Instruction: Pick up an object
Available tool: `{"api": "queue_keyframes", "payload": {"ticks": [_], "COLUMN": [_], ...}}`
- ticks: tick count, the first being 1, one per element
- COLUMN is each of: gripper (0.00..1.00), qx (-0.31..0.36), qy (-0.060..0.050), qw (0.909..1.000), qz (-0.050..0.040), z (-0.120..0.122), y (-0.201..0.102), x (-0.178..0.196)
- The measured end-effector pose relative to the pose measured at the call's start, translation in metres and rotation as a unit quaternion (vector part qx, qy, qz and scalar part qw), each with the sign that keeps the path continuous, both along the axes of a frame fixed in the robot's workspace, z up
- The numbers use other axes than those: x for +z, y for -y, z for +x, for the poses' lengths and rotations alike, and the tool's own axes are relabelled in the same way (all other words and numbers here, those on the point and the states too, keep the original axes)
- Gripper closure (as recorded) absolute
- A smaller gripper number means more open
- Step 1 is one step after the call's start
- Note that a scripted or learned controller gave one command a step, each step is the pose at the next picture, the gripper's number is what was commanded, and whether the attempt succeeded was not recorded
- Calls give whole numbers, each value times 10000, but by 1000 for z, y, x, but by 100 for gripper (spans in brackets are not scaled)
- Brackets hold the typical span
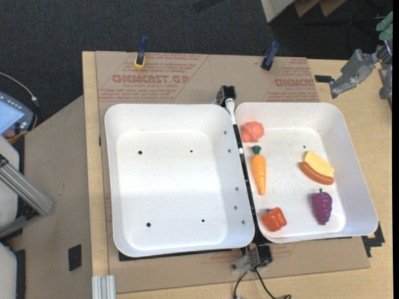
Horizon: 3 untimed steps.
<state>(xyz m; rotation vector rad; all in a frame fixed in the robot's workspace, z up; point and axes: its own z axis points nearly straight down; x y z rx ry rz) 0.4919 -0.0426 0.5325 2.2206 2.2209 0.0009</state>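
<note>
Red pepper [273, 218] nearest; hand [351, 75] well apart, touching nothing.

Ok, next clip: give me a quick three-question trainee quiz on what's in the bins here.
1. True or false: all the toy foods lie in the right bin.
2. Which item lies nearest the divider between the bins? A) carrot B) grapes C) hot dog
3. What colour is the item just above the carrot?

Key: 1 true; 2 A; 3 pink.
</note>
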Motion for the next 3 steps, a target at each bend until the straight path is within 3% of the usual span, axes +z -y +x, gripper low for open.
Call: {"api": "queue_keyframes", "payload": {"ticks": [1,2,3], "gripper": [100,100,100], "qx": [3,15,16], "qy": [27,-18,-28], "qw": [10000,10000,10000], "qz": [-8,3,1], "z": [1,-13,-13], "y": [0,-46,-102], "x": [11,-6,-64]}}
